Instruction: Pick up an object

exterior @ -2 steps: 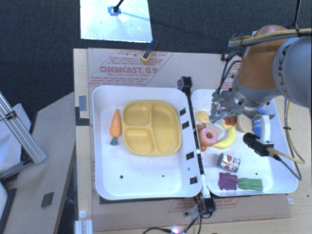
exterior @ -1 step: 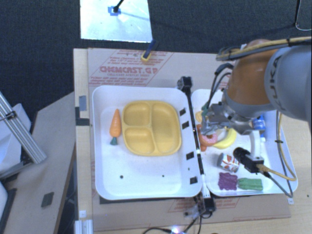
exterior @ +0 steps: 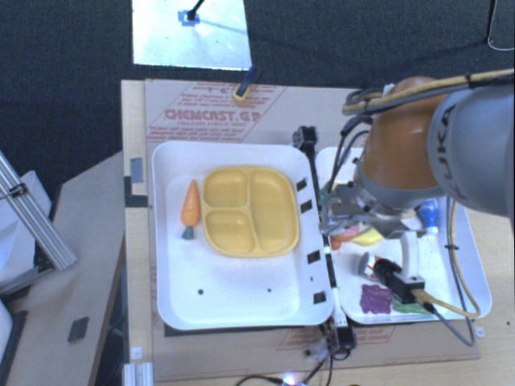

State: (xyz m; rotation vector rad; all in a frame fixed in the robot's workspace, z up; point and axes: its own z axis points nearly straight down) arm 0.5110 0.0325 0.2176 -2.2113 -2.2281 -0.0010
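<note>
The grey arm with its orange band [exterior: 402,147] hangs over the right bin [exterior: 475,284]. Its gripper [exterior: 336,230] points down at that bin's left side, largely hidden under the wrist. Right beside it lie a small orange-red item [exterior: 348,235] and a yellow item [exterior: 369,237], both partly covered by the arm. A purple bunch of grapes [exterior: 375,298] rests near the bin's front. A blue object [exterior: 429,213] peeks out at the right of the wrist. I see nothing lifted.
The left bin [exterior: 233,296] holds a yellow divided plate [exterior: 248,211] and a carrot [exterior: 190,207] to its left. A black clip-lined divider [exterior: 315,240] separates the bins. Cables [exterior: 451,304] trail across the right bin's front right.
</note>
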